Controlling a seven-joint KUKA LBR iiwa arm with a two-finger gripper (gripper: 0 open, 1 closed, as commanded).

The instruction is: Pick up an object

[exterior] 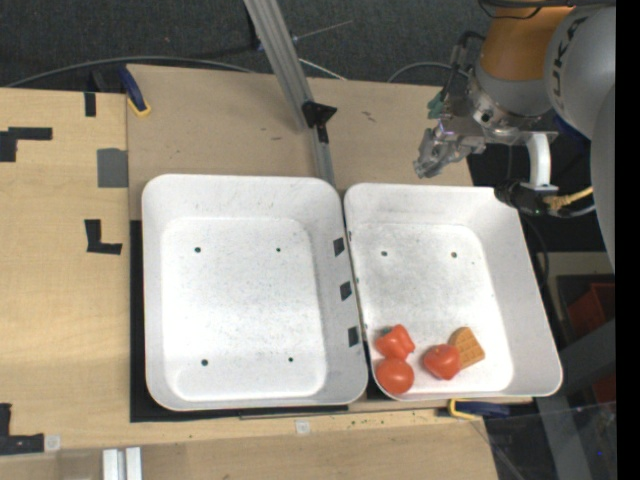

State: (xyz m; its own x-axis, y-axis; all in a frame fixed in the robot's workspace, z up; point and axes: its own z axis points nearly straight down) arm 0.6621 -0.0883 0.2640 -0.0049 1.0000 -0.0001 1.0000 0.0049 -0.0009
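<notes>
Three red tomato-like pieces lie in the near left corner of the right bin point(520, 268): one point(396, 342), another below it point(394, 375), and a third point(441, 361) to their right. A tan cracker-like block point(467, 346) leans against the third piece. My gripper point(432, 163) hangs above the bench just behind the right bin's far edge, well away from these objects. Nothing shows between its fingers.
The left bin point(160, 268) sits beside the right one, joined by black clips at the shared wall. A grey metal rail point(285, 58) slants down toward the bins' far junction. Black tape marks lie on the bench at left.
</notes>
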